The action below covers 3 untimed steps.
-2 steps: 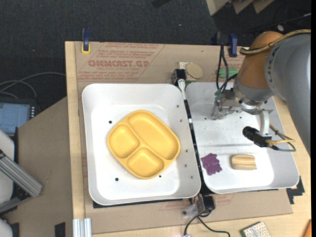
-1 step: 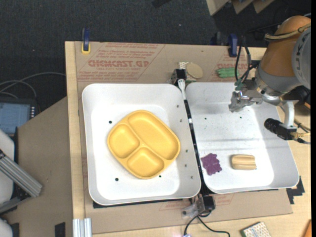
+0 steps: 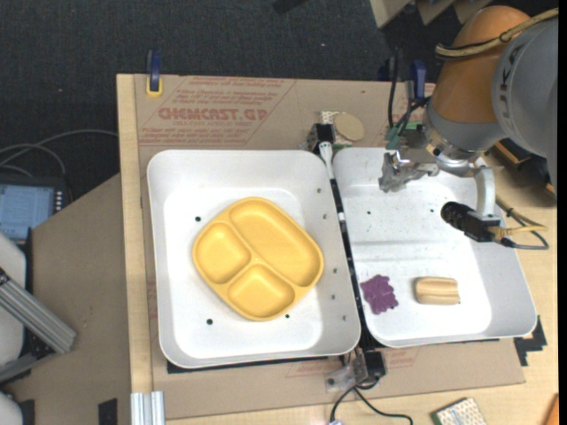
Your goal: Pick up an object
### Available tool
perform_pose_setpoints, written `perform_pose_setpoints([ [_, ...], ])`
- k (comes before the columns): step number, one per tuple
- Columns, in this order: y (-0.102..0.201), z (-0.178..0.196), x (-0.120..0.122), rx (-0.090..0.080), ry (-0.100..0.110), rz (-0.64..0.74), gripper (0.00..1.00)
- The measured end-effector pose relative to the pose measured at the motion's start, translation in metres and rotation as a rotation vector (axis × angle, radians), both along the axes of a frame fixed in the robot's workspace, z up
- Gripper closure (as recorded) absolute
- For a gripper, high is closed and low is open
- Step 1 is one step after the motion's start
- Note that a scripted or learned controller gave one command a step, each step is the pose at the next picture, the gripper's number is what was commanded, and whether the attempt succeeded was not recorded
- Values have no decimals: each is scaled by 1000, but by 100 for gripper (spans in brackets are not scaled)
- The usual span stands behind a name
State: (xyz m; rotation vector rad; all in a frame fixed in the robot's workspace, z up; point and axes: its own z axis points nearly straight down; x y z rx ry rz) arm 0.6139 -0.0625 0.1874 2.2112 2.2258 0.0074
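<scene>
From the overhead camera I see the gripper (image 3: 396, 173) at the right bin's (image 3: 505, 321) upper left; I cannot tell its state. The purple object (image 3: 379, 293) and tan block (image 3: 437, 290) lie lower, well apart. Descending here risks grabbing nothing.

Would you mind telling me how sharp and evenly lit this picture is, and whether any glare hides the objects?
Camera view: even, soft lighting; faint shadows under the yellow tray, purple object and tan block; no glare hides them; the gripper looks slightly soft, while the objects are reasonably sharp.
</scene>
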Motion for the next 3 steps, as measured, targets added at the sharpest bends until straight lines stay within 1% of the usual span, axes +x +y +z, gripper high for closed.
perform_pose_setpoints([
  [1, -44, -58, 21, -3, 7, -10, 100],
  [2, -21, 18, 12, -2, -4, -4, 100],
  [3, -32, 30, -21, 0, 8, -8, 100],
])
